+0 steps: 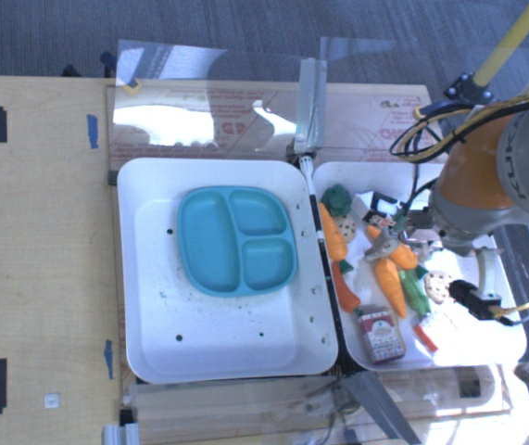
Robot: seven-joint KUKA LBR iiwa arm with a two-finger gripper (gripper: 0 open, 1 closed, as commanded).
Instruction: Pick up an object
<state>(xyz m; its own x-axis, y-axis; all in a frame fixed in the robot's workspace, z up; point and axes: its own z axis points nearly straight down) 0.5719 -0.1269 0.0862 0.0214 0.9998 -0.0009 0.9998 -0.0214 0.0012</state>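
Arm enters from the right of the camera view, orange band above the wrist, reaching down into the right bin [486,346]. Pincer [396,236] sits low among the toys in that bin; whether it is open or closed cannot be told, since the wrist and clutter mask it.

Objects around the pincer:
- Orange carrot [390,284]: just below the pincer, lying at a slant, near or touching the clutter under it.
- Green piece [416,293]: beside the carrot, on its right, below the pincer.
- Long orange piece [333,233]: to the left of the pincer, along the bin's left wall.
- Dark green toy [336,197]: up and left of the pincer, near the bin's far corner.
- Red-labelled packet [381,334]: well below the pincer, toward the near edge.
- Small red piece [425,339]: below and slightly right.

No object is seen gripped.

Left bin [153,341], well to the left of the pincer, holds a teal divided plate [238,240]. Both bins sit on the desk [32,276].
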